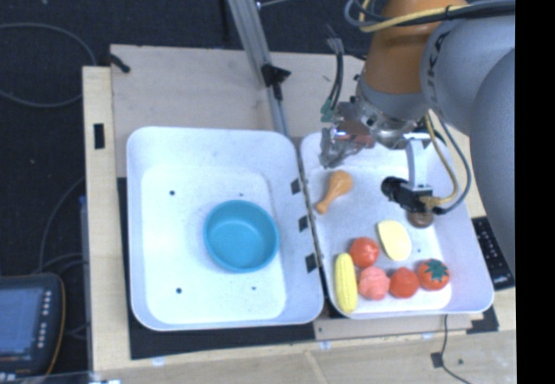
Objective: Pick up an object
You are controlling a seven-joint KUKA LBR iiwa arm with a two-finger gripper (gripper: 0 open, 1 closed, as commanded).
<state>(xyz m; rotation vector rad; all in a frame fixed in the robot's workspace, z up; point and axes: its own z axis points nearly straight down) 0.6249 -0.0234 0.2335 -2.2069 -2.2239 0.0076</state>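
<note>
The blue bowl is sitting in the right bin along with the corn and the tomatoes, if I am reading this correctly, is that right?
Not quite. The camera view shows the blue bowl alone in the left bin. The corn and the tomatoes do lie in the right bin, as you said.

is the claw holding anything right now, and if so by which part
Nothing is held. The claw hangs just above the drumstick in the right bin, with nothing visible between its fingers.
</note>
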